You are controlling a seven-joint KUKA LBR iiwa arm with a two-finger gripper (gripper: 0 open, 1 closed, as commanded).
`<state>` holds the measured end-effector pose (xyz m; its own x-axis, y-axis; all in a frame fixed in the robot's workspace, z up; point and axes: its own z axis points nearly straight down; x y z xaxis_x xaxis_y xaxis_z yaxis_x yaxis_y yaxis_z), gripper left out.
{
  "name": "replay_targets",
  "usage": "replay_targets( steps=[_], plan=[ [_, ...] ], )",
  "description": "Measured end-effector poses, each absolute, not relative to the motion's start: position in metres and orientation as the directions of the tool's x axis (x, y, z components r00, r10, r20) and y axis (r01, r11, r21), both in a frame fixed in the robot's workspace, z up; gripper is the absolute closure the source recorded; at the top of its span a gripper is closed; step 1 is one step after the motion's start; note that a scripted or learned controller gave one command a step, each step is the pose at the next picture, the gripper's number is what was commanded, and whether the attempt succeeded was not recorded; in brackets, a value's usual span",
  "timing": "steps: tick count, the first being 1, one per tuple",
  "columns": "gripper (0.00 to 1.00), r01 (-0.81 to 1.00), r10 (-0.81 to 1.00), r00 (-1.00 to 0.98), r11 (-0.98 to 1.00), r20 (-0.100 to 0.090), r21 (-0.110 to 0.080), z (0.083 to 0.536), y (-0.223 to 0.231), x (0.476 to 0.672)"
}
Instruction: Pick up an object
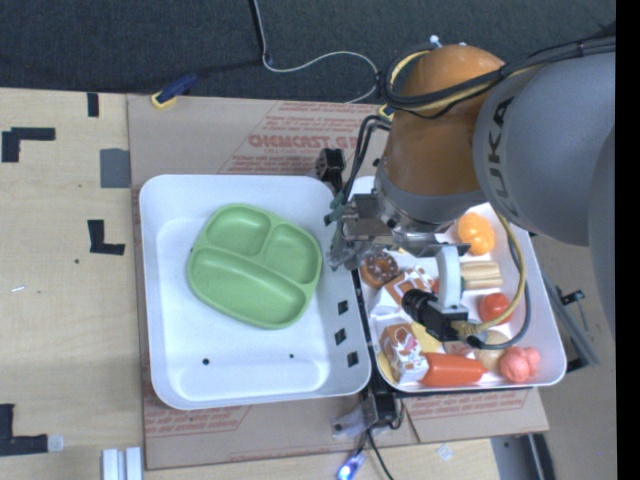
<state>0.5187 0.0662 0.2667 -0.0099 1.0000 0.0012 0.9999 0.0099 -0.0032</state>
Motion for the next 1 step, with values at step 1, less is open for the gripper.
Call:
replay_targets(
  steps=[1],
  plan=[
    [1.0,1.0,1.0,-0.004,0.004,0.004,0.015,0.423,0.0619,0.4837]
  ],
)
